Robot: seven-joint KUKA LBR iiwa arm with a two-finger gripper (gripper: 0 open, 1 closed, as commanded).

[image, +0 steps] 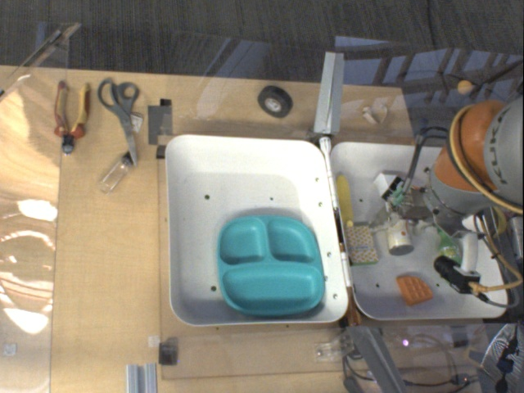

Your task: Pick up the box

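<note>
Grey arm's gripper (399, 229) low in right bin (368, 297), grip state unclear, patterned box (361, 245) beside it

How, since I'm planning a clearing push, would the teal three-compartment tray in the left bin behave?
The teal three-compartment tray looks moulded and stiff, so it probably keeps its shape. Lying flat and low on the smooth floor of the left white bin, it would likely slide rather than tip or roll.
</note>
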